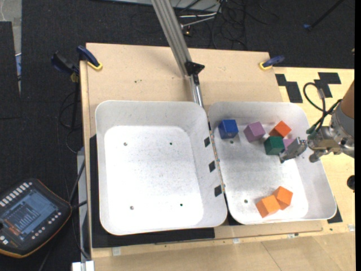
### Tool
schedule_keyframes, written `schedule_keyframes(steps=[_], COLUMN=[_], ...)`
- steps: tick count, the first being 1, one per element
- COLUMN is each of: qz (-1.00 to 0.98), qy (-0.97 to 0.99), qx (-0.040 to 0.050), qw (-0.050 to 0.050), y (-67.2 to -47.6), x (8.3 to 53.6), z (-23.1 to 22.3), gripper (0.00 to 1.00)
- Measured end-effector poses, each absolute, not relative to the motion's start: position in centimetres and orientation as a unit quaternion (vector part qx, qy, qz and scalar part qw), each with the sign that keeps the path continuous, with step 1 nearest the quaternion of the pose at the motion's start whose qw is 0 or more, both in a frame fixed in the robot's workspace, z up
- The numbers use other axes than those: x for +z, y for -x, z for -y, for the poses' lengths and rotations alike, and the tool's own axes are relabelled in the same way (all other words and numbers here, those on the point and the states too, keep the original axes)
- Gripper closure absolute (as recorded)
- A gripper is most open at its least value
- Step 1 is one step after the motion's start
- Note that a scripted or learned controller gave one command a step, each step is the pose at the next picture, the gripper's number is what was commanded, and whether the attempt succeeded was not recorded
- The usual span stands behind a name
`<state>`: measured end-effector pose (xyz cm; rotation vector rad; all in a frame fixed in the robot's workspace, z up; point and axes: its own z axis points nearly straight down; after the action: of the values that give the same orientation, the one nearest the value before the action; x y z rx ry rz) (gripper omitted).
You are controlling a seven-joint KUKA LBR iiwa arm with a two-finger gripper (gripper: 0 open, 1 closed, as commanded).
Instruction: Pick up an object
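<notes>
Crowding worries us: gripper point(293, 150), finger state we cannot tell, sits at green cube's point(273, 145) 4 o'clock and may shove purple cube point(254, 131) or orange cube point(280, 130) aside.

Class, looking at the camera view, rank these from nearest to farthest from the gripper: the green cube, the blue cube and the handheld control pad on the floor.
Measured from the gripper in the right bin:
1. Green cube: right beside it, just to its left in the picture.
2. Blue cube: by that bin's left wall, near the divider.
3. Control pad: off the bench, bottom left corner.
</notes>
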<state>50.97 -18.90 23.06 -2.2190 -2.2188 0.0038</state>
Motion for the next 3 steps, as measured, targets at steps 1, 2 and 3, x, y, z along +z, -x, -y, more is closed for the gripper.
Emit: schedule_keyframes(steps=[1,2,3], qz=[0.707,0.707,0.707], qy=[0.707,0.707,0.707], qx=[0.0012,0.0010,-0.0003], qw=[0.002,0.002,-0.001], y=[-51.1,-51.0,-51.2], x=[18.6,14.2,15.5], z=[19.4,18.8,18.9], gripper=[0.00,0.00,1.00])
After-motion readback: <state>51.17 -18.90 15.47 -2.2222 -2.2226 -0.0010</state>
